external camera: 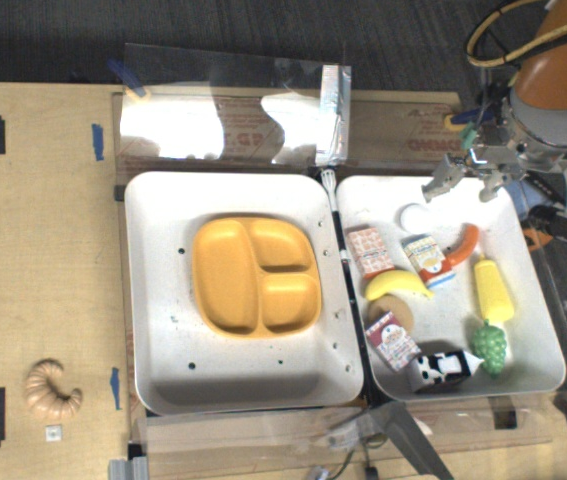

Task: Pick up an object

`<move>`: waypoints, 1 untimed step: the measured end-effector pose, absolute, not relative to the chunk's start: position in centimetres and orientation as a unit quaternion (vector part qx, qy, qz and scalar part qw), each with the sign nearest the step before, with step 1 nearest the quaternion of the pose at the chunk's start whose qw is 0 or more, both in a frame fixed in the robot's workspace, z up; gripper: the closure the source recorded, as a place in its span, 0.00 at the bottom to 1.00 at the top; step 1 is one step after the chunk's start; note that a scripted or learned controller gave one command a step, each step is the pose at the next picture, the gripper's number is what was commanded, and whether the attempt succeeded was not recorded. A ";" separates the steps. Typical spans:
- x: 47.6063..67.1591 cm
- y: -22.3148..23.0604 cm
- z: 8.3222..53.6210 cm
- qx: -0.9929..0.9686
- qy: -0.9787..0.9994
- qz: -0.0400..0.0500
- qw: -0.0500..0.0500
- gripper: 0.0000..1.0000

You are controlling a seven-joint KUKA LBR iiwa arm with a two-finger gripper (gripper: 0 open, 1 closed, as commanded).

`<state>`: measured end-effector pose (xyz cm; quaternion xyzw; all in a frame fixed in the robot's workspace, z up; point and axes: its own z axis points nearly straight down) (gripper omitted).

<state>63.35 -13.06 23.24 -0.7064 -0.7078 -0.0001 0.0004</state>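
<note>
My gripper [466, 185] hangs open over the far right corner of the right bin [543, 268], with nothing between its fingers [443, 181]. Below it in that bin lie a small white cap [412, 215], a pink carton [368, 249], a small milk carton [424, 257], an orange-red sausage [460, 245], a banana [395, 286], a yellow corn cob [491, 289], a green broccoli [491, 347], a black and white cow toy [442, 366] and another carton [393, 341]. All of them sit nearer the front than the gripper.
The left bin [153, 228] holds a yellow divided plate [257, 273]. A croissant [53, 388] lies on the bench at the front left. A clear plastic sheet [233, 113] stands behind the bins. Yellow cables [508, 28] loop above the arm.
</note>
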 end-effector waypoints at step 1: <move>60.2 -19.6 10.2 -0.674 -0.739 -0.003 -0.007 0.00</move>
